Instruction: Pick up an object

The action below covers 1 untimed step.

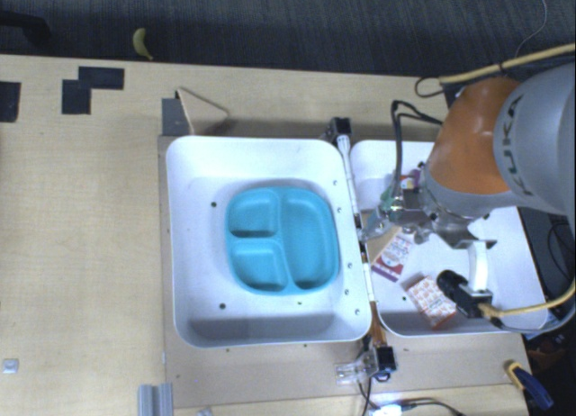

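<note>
Glossy blue divided tray (277, 239); right bin (517, 252) holds crumpled, perhaps foil, packets (392, 256).

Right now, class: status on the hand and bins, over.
Hand low in right white bin. Two small red-and-white packets beside it. Blue divided tray in left white bin.

Even, bright overhead light; soft shadow pools along the near wall inside the left bin (184, 225). Focus is slightly soft throughout.

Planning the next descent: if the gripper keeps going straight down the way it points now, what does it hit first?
Probably the flat packet lying in the right bin, just below the gripper. Depth is hard to judge from this slanted view.
</note>
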{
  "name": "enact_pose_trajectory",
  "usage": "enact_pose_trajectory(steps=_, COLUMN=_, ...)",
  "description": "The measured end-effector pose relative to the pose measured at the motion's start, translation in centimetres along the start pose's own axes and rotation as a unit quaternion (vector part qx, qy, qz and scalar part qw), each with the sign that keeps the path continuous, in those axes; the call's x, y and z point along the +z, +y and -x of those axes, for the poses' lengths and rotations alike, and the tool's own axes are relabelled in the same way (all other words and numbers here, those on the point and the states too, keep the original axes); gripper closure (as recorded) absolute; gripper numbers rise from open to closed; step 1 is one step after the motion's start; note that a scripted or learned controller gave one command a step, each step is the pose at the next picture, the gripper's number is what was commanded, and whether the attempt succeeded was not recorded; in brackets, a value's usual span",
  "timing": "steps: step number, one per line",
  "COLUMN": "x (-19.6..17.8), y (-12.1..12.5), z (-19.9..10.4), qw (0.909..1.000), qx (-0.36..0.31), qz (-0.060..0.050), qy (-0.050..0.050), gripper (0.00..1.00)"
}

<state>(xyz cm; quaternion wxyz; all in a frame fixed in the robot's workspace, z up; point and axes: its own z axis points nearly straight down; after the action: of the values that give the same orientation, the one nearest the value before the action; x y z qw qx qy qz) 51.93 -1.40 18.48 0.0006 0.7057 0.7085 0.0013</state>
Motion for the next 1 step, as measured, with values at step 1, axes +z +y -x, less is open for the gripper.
enact_pose_trajectory(steps=1, x=3.54, y=0.48, z=2.29, qw=1.0000, qx=-0.005, qz=0.004, qy=0.007, gripper=0.00)
